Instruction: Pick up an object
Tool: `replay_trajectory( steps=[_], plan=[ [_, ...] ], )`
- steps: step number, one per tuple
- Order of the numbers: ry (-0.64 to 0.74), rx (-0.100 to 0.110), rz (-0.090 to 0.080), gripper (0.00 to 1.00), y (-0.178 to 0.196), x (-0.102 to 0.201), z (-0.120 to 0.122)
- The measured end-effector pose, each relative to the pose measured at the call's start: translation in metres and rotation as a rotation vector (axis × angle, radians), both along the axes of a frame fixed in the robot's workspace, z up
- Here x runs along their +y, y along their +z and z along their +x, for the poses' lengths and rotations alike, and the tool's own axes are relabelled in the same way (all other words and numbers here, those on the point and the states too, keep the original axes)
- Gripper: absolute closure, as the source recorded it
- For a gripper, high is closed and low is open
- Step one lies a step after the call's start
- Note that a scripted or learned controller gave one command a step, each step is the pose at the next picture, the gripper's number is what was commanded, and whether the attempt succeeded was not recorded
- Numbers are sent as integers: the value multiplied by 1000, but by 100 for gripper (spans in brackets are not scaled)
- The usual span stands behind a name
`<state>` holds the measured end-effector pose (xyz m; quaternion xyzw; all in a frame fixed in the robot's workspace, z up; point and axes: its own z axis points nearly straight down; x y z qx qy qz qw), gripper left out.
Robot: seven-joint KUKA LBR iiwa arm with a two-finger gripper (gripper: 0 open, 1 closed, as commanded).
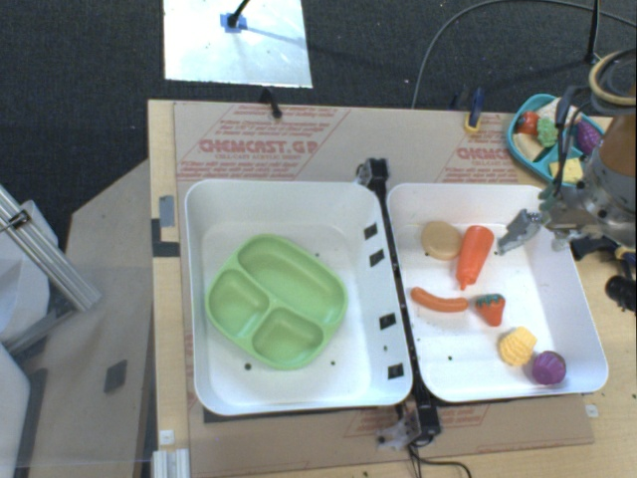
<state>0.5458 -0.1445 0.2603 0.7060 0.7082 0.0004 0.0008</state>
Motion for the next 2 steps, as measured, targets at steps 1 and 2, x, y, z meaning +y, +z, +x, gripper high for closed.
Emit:
replay_trajectory(
  steps=[1, 2],
  plan=[
    [3, -4, -1, 100, 11, 0, 1],
    [13, 7, 6, 100, -38, 140, -36]
  ],
)
